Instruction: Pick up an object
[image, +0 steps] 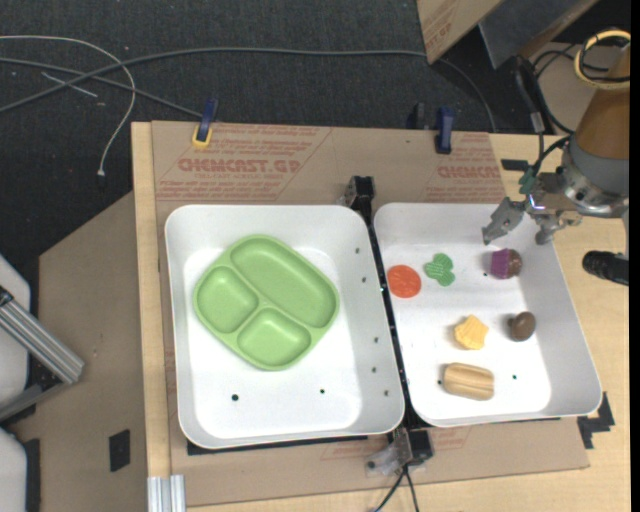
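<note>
The gripper (520, 226) hangs over the far right corner of the right bin (560, 395), its two fingers spread apart with nothing between them, one tip near the bin's back wall and the other toward the right rim. Just below and between those fingertips lies a purple piece (503, 264) (rounded, with a paler patch on one side), close to the gripper but not held. To its left, along the same far strip of the bin, sit a green piece (439, 268) and then an orange disc (404, 282) near the wall shared by the two bins. Nearer the camera, a yellow chunk (471, 332) lies about mid-bin, with a small brown ball (521, 325) just to its right and apart from it. A tan roll (468, 381) lies on its side toward the near edge. The left bin (200, 400) holds a green tray (265, 301) with three compartments, set at an angle in the bin's upper half. Both bins rest on a cardboard sheet (250, 160) clamped to the desk (90, 300) by two blue clips (207, 121) at the far edge.
</note>
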